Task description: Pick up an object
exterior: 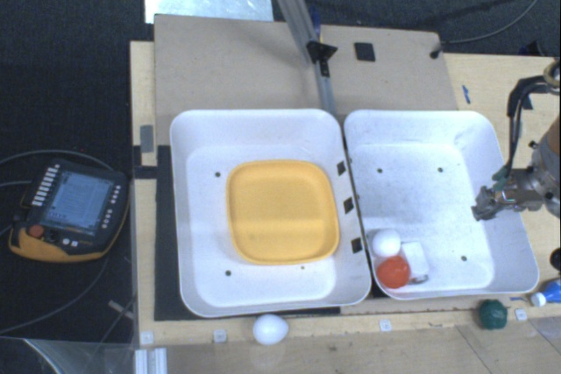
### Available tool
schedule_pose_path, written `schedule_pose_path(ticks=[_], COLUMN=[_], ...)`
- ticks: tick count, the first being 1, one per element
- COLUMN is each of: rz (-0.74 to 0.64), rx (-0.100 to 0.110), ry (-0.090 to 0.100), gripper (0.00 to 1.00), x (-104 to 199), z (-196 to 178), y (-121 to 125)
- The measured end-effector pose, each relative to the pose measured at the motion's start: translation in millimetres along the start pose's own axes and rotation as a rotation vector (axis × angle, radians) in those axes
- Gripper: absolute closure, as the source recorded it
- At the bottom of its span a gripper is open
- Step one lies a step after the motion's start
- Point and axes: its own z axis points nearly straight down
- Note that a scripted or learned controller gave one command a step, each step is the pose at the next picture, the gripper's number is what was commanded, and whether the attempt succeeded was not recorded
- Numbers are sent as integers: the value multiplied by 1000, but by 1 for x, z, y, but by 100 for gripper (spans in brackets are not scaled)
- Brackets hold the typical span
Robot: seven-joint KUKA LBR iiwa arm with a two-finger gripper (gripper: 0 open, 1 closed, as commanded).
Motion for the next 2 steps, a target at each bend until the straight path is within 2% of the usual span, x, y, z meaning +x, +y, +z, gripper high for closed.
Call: schedule_pose_path(ticks=[1,2], rz=[-2,-3], rx=[1,2], ry=[1,2], gripper=[100,100], x=[49,109], z=[-10,-2], y=[0,-1])
